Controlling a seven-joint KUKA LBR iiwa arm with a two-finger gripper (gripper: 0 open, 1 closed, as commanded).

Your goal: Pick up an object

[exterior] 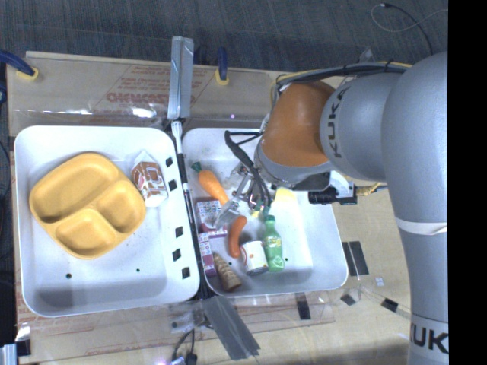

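Note:
My gripper (242,204) reaches down into the right bin (327,253), below the arm's orange band. Its fingers stand open, one fingertip (227,217) by a red packet (206,215), and nothing is gripped between them. An orange carrot (211,185) lies just up-left of the gripper. A second, redder carrot-like piece (236,236) lies just below it. Close by stand a green bottle (272,243) and a small white can (254,258). A brown item (226,273) rests at the bin's front edge.
The left bin (99,280) holds a yellow divided tray (86,202) and a brown-and-white packet (150,179) against its right wall. A pale yellow object (286,197) shows under the wrist. A divider with black clips (183,226) separates the bins.

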